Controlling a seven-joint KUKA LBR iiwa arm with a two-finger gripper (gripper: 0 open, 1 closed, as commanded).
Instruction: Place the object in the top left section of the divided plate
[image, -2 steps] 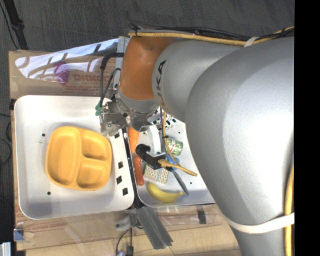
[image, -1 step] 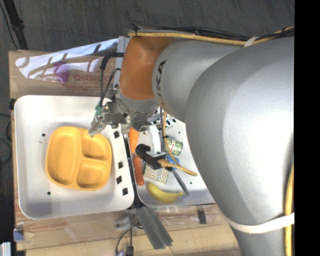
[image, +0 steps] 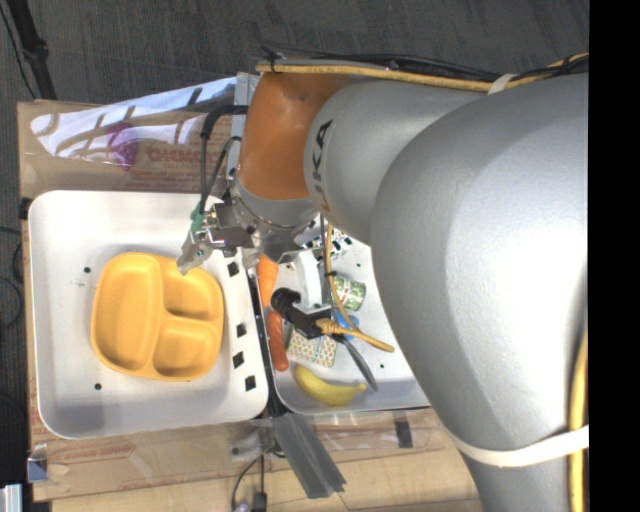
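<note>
The yellow divided plate (image: 155, 315) lies in the left bin (image: 60, 400), with one large section on its left and two smaller sections on its right. My gripper (image: 197, 248) hangs over the left bin's upper right part, just above the plate's top right corner. I see nothing held at its tip. The arm's orange band (image: 280, 140) and grey body hide much of the right bin.
In the right bin (image: 400, 385) lie an orange carrot (image: 267, 274), a red-orange piece (image: 277, 342), a banana (image: 328, 386), a green can (image: 349, 292) and a patterned packet (image: 312, 349). A printed bag (image: 130, 140) sits behind the left bin.
</note>
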